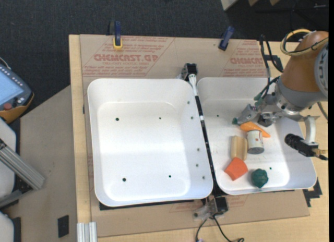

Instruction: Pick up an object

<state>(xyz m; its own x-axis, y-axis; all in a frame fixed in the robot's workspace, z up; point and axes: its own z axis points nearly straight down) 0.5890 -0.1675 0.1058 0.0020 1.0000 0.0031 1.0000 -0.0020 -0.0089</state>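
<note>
The left bin [141,142] lies open; in the right bin [219,97], objects crowd the near middle, leaving its far left free.

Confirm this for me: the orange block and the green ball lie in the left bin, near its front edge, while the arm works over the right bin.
Not quite. In the camera view the orange block and the green ball lie in the right bin, near its front edge, not the left bin. The rest stands: the arm works over the right bin.
</note>
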